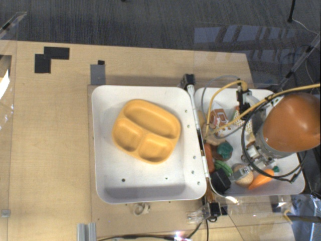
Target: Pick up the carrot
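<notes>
On the left, the left bin holds a single yellow divided plate, lying slightly askew with its three compartments bare; one long section runs along the upper side and two smaller ones sit below it.

Past the divider stands the right bin, crowded with small items and partly covered by the arm. Near its upper left lies a white and brown patterned piece. Below that sit a teal round toy, a green piece and a black object close to the lower left corner.

The carrot lies near the bin's front wall, just right of a pale rounded item. Its long axis runs roughly left to right, tilted a little upward toward the right.

The gripper hangs directly above the carrot, under the orange band and looping cables; whether it is open or closed cannot be told.
</notes>
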